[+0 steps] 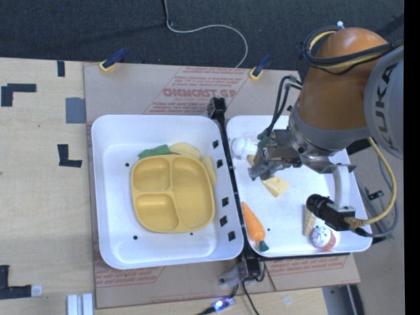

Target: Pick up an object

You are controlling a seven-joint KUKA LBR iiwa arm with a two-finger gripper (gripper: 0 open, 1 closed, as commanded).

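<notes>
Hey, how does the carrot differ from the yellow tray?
The carrot is orange, slim and tapered, with a green end; the tray is yellow, broad and flat, split into three compartments. The carrot is far smaller than the tray. The carrot lies in the right bin by its left wall; the tray lies in the left bin. Both lie flat on a bin floor.

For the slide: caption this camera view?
KUKA gripper hovers in right bin near cheese wedge; yellow tray fills left bin.
</notes>
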